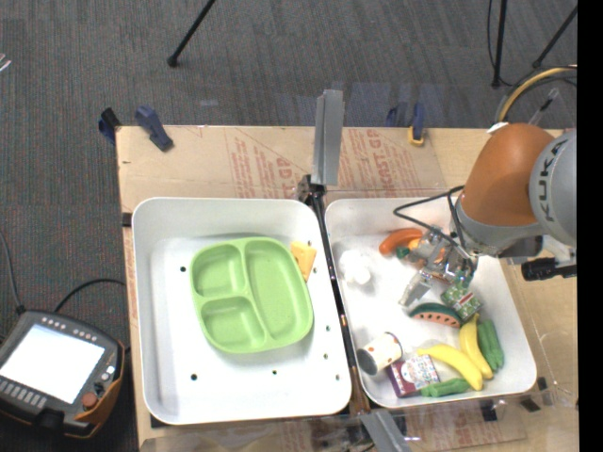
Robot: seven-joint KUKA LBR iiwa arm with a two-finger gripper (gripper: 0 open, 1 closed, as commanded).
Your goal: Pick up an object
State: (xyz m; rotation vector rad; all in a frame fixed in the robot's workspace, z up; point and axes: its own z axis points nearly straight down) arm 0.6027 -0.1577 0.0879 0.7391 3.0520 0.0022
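Start at your gripper (435,276): it hangs low in the right bin (377,217), a bit right of the bin's middle, and honestly I can't tell what state it's in, the metal bits at the tip blur together from this angle, so don't count on anything being held. Right under and just toward the near side of it lies the watermelon slice (436,313), a dark green curved wedge with a red face, its long axis running roughly left to right across the bin. That's the thing the next move seems to turn on, since it's the closest pick: it sits just below the tip in the view, nearly touching, so I'd guess you need a short drop with a small shift toward the near rim, not a sideways reach. Just right of the tip there's a small green and white patterned block (462,299), pretty much against the slice's right end, so watch for nudging that one instead. Going outward, the orange carrot (400,240) lies up and left of the tip, near but apart. Farther toward the near rim you've got the banana (459,357), the green cucumber (489,343) beside it, and a small white cup (381,353) on its side. The left bin (151,252) holds a green divided plate (252,294), well apart from all this.
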